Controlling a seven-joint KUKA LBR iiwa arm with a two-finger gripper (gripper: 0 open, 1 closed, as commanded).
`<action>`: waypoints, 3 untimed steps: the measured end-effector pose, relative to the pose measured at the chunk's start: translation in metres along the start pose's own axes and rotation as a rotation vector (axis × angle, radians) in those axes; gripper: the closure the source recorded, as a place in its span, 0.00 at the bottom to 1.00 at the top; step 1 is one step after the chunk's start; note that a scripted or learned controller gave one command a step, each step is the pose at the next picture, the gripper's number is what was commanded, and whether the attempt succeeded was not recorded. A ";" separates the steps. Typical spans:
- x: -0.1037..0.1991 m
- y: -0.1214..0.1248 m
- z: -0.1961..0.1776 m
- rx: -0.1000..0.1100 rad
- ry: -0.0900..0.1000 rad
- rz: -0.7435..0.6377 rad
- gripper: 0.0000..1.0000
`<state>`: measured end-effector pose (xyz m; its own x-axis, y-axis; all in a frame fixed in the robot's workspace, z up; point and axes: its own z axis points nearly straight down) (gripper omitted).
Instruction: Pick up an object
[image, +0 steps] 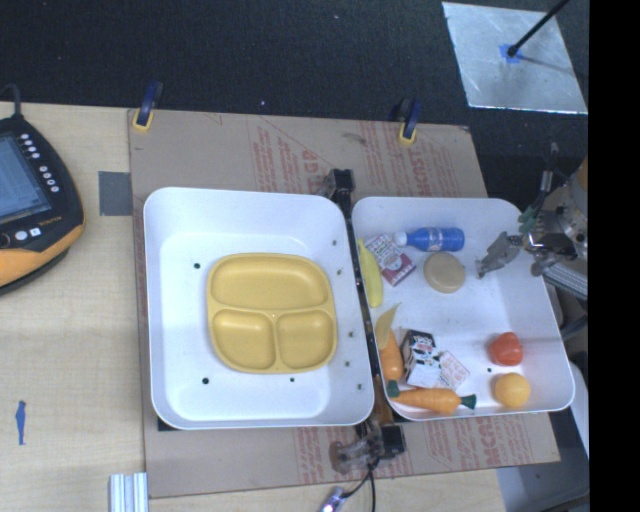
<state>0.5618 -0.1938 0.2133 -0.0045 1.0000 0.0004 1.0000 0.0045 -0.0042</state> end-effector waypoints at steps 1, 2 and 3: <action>0.053 0.015 0.123 0.002 0.000 -0.002 0.00; 0.092 0.082 0.121 -0.001 0.001 0.000 0.00; 0.076 0.092 0.120 0.012 0.003 0.004 0.00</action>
<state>0.6534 -0.1176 0.0933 -0.0004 1.0000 0.0038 0.9999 0.0004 -0.0165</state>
